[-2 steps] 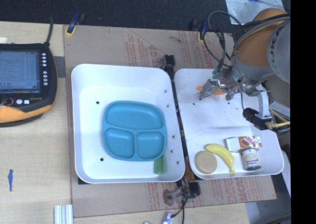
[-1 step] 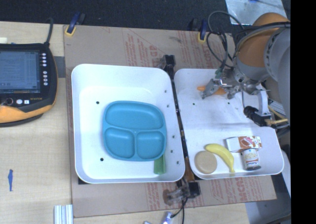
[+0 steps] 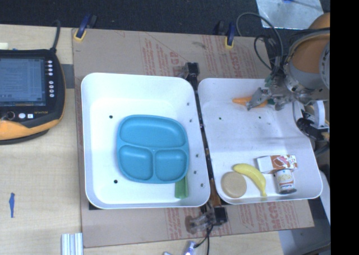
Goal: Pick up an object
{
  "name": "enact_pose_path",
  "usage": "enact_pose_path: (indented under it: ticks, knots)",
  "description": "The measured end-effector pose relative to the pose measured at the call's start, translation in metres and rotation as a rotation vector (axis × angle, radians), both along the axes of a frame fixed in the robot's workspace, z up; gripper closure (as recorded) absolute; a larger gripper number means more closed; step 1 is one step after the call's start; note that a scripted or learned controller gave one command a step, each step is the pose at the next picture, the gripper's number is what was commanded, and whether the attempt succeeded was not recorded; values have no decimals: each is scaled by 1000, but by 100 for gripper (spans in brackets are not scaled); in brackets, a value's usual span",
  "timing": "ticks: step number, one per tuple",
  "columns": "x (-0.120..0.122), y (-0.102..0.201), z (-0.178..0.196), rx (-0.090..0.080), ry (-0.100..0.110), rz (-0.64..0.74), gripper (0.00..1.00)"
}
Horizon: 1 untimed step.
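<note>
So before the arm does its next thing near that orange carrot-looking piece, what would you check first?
1. Gripper is at the carrot: ok, it sits right beside it.
2. Carrot is between the fingers: cannot tell.
3. Carrot lies apart from other items: ok; the banana, round cookie, can and small box sit at the near edge.
4. Carrot is away from the right bin wall: not ok, it lies near the far wall.

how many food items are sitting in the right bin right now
5. A carrot lies at the far side by the gripper. Along the near edge sit a round biscuit, banana, small box and can. The arm may hide more.
</note>
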<state>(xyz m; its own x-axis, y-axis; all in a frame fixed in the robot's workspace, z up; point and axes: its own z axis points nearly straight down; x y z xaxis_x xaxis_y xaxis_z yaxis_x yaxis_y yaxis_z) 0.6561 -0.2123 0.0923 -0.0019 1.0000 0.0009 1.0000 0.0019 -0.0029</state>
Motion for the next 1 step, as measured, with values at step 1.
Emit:
enact_pose_path:
  ticks: [1]
  knots:
    - [-1,0,139,-2,-3,1,0]
